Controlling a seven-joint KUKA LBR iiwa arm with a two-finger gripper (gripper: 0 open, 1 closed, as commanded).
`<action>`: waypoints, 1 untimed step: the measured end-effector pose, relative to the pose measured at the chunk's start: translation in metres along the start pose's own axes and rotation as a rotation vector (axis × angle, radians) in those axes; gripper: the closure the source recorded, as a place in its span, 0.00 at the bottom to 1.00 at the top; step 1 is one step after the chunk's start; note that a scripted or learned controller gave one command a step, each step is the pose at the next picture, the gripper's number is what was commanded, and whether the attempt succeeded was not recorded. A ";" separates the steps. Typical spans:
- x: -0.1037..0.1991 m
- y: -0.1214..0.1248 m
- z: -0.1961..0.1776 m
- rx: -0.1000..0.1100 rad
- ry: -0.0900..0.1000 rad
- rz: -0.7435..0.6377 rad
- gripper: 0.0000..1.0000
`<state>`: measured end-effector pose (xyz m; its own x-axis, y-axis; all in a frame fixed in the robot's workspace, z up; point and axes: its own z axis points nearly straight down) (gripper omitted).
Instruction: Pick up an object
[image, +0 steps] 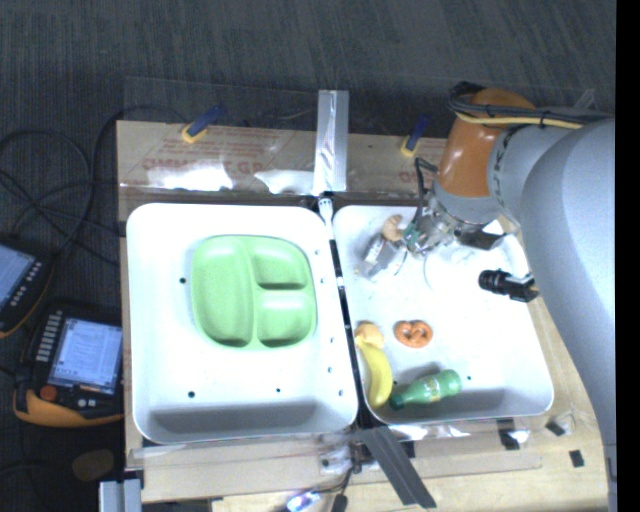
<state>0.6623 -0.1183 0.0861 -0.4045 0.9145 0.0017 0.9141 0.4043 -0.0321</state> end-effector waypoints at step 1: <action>0.001 -0.001 -0.006 0.013 0.005 -0.003 1.00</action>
<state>0.6608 -0.1176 0.0918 -0.4070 0.9134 0.0068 0.9124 0.4069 -0.0454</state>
